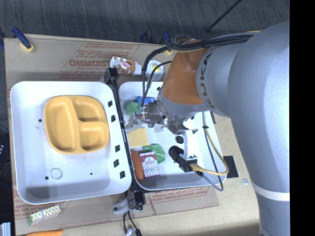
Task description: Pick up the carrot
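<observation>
Carrot (pixel 137 165), I think, is the long, smooth orange stick lying along the left wall of the right bin (pixel 212 146), near its front left corner and touching a shiny red packet (pixel 150 164). The gripper (pixel 151 114) hangs near the bin's back, over a flat yellow slice (pixel 138 137); I cannot tell if it is spread or squeezed. It should move to that front corner and pinch across the thin stick, away from the wall.

Two white bins (pixel 19 132) are sitting on a tan cardboard sheet (pixel 88 53) that is carrying red print. A yellow divided tray (pixel 76 123) is showing in the left bin. Right of that tray, a pale yellow slice (pixel 138 137), green pieces (pixel 156 151), and a dark red packet (pixel 149 164) are lying under the grey and orange arm (pixel 206 77).
</observation>
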Controlling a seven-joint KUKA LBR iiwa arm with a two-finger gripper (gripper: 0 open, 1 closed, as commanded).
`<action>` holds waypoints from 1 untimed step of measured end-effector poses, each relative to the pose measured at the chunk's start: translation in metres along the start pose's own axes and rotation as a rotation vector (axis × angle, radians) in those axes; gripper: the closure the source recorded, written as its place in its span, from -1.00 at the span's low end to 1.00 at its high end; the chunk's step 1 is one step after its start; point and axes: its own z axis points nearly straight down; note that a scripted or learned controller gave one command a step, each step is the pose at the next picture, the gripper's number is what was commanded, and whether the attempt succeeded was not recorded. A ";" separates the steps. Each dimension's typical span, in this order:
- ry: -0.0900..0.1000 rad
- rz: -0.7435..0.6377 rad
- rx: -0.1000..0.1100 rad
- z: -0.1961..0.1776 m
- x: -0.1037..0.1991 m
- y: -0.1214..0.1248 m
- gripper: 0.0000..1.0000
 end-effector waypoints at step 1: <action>0.001 0.132 0.004 0.000 0.014 -0.010 -1.00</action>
